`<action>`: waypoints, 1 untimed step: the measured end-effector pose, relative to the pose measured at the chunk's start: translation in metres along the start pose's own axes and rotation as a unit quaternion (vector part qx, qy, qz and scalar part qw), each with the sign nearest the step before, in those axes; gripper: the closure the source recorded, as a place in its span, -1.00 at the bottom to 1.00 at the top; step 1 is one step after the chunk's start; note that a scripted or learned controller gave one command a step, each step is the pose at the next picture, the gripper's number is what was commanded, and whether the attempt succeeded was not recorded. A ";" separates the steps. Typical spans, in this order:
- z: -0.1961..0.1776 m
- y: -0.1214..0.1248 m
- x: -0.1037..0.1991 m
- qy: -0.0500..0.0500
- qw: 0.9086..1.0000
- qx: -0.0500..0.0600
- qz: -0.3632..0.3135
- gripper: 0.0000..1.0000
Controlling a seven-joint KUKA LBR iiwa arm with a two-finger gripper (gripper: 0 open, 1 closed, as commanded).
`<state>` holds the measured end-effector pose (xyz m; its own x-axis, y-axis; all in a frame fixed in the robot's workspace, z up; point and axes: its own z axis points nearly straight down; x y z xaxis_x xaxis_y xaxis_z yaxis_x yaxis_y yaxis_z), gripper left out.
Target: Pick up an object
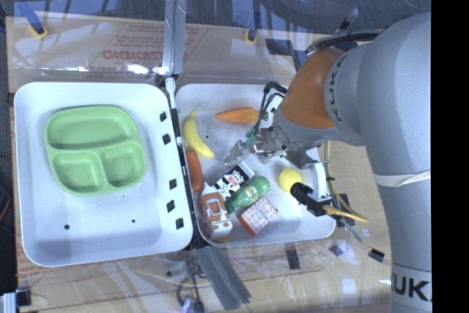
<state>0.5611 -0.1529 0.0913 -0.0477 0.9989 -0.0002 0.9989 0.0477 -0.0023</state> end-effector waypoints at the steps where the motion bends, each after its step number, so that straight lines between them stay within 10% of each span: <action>1: -0.001 0.049 0.055 0.000 0.999 0.000 0.052 -1.00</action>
<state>0.6075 -0.0954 0.0916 0.0563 0.9984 0.0005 0.9984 -0.0563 -0.0027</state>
